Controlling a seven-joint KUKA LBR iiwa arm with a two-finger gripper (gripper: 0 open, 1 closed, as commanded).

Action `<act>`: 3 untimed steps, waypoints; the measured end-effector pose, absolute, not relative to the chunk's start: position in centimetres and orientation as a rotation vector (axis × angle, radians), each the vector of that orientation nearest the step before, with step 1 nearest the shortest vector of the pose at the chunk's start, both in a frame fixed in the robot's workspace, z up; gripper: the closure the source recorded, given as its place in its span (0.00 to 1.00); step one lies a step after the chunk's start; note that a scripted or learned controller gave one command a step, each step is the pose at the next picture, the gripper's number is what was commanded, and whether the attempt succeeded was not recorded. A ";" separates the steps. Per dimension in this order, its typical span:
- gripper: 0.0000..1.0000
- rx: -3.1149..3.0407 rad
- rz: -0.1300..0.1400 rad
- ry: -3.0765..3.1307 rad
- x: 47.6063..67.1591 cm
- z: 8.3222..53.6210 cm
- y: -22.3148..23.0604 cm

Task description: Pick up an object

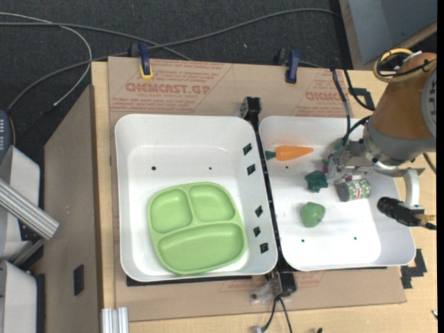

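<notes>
you are looking down on two white bins set side by side on a cardboard sheet (208, 82). the left bin (132, 144) holds a green tray (198, 226) with three compartments, lying toward that bin's 6 o'clock. the right bin (368, 245) carries the loose pieces: a carrot (293, 152) at about 11 o'clock, lying roughly level with its green top toward the divider; a dark green piece (317, 180) just below it near the bin's middle; a light green lump (312, 214) at about 7 o'clock from centre, well apart from the carrot; and a small can (354, 189) lying on its side at about 3 o'clock of the dark green piece. your arm (402, 109) comes in from 3 o'clock, its orange band above the wrist, and the gripper (341, 172) hangs low over the right bin, right at the can and just beside the dark green piece. whether the pincer is open or closed you cannot tell from here, since the tips blur into the can and the clutter under the wrist. two clamps, one yellow (145, 64) and one blue (292, 66), pin the cardboard at 12 o'clock.
</notes>
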State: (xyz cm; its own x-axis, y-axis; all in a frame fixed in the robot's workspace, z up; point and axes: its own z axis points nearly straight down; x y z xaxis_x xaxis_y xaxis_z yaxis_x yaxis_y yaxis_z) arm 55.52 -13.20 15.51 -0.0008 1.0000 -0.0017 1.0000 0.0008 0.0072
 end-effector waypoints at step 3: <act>1.00 2.215 0.003 2.230 56.0 27.4 -7.3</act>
State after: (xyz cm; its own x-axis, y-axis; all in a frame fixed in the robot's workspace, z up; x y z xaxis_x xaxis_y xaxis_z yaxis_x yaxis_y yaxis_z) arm 56.00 -7.34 27.44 -0.0068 1.0000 0.0026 1.0000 0.0068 -0.0003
